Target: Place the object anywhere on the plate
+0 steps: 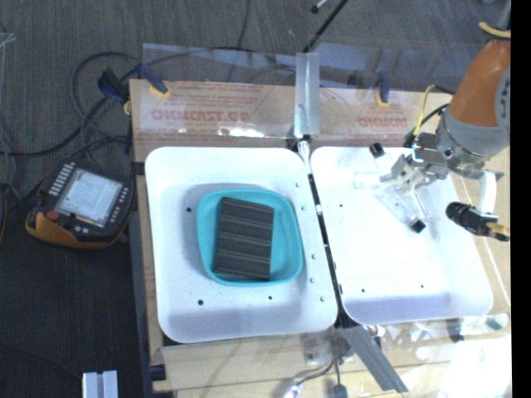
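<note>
So the placing step looks pretty much done here: the dark ribbed block is seen lying flat on the teal plate, which sits in the left bin. It's rectangular, near-black, with raised ridges running across it, and it's turned slightly askew but is kept well inside the plate's rim.

The end effector is parked over the right bin, well apart from the block. Its fingers are spread and nothing is held between them.

Not much seems to be needed next; probably the arm just gets pulled clear and the block is left alone.
</note>
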